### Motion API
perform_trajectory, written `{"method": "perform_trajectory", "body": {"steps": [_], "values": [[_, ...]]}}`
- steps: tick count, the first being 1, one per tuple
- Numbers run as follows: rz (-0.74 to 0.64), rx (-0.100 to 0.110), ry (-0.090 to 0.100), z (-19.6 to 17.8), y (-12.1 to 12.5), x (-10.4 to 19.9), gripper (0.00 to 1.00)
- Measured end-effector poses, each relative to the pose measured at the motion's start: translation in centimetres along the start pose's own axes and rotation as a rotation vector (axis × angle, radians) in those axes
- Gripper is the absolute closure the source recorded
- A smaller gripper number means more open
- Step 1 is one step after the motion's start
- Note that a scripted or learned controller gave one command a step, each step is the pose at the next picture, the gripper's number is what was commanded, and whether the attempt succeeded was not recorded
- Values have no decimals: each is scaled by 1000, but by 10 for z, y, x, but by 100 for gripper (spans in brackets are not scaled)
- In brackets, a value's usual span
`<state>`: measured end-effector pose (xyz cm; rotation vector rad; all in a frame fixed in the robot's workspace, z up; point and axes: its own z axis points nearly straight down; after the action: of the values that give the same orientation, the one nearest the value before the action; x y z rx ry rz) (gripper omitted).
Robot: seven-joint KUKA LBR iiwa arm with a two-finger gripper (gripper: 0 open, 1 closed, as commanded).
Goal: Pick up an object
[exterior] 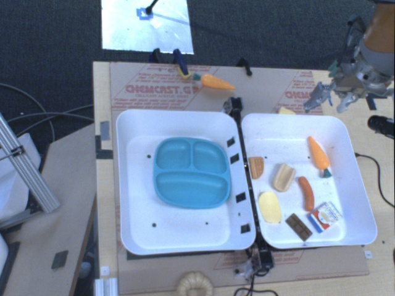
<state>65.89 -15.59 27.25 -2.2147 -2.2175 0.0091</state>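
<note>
At the bottom edge of the frame a pale braided ring [196,283] lies on the bench, outside both bins. Just above it, the right shallow white bin [358,184] holds the pickable things: a dark brown chocolate-like bar [299,226], a small red, white and blue carton [324,216] whose print is too small to read, a pale yellow rounded piece [269,206], a reddish sausage-shaped toy [306,193], a tan bread-like half [284,177], a small brown ridged piece [256,167] and an orange toy carrot [318,153].

The left white bin [136,165] carries a light blue plastic divided plate [192,172].

Farther up, the brown board [154,91] under the bins bears red "CHEMCAST" lettering, with a second orange carrot [215,82] lying on it.

At the upper right the two-finger gripper [329,97] hangs beyond the far rim of the right bin, its fingers spread and nothing between them. By my reading nothing is lifted yet; descent, closing and lift all remain.
</note>
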Motion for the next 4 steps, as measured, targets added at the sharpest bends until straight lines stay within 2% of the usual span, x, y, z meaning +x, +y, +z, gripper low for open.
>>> {"method": "perform_trajectory", "body": {"steps": [1,2,3,4], "values": [[-2,-12,-2,-8,2,0,0],[0,-7,-2,53,4,-5,0],[-4,-9,-2,108,11,2,0],[-2,-8,-1,162,3,8,0]]}}
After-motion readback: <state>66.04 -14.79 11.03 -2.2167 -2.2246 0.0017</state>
